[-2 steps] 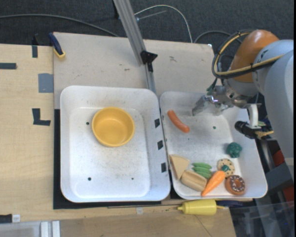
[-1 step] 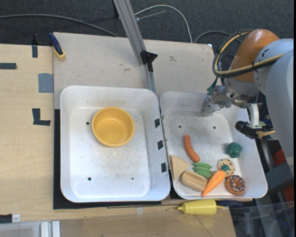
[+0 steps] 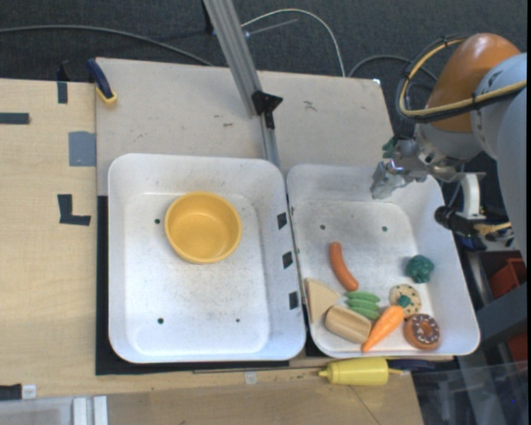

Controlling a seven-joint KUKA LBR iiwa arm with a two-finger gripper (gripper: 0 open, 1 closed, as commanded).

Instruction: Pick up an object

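The pincer [image 3: 388,181] is hanging over the right bin's [image 3: 354,184] far rim; I cannot tell its opening. Below it toward the near edge, the toy foods are crowding together, the carrot [image 3: 383,327] touching the bread roll [image 3: 348,324], so a descent risks nudging neighbours or closing on nothing.

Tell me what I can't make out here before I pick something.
- Gripper, camera view: too small and blurred to tell its finger state.
- Pea pod: partly covered by the carrot and bread roll.
- Mustard bottle: lies outside the right bin, by its front rim.
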